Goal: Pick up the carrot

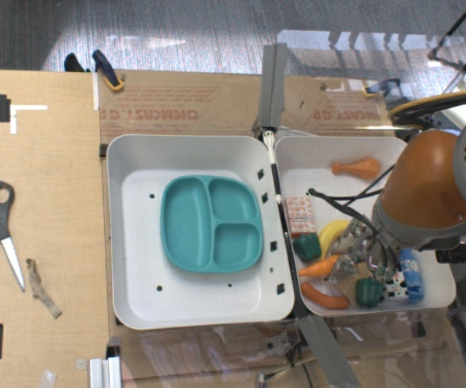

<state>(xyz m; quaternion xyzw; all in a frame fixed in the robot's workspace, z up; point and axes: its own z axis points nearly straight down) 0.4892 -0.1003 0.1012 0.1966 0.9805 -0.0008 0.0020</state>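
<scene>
- Carrot, small orange tapered toy (323, 267), lies in right white bin (394, 148), not lifted yet.
- Claw (352, 253) just beside it; open/shut: can't tell.

Red block lettering runs across the flat brown cardboard sheet (186, 103) lying behind the two white bins, and it appears upside down and mirrored from this camera. The left stretch seems to read "CHEMIZ", with a "GP"-like pair of letters at its left end and a smaller red line beneath that is too fine to make out. A second patch of the same red print sits on the right part of the cardboard (347, 113), again reversed and only partly legible. The small red-and-white patterned packet (300, 214) in the right bin carries print too small to read.
</scene>
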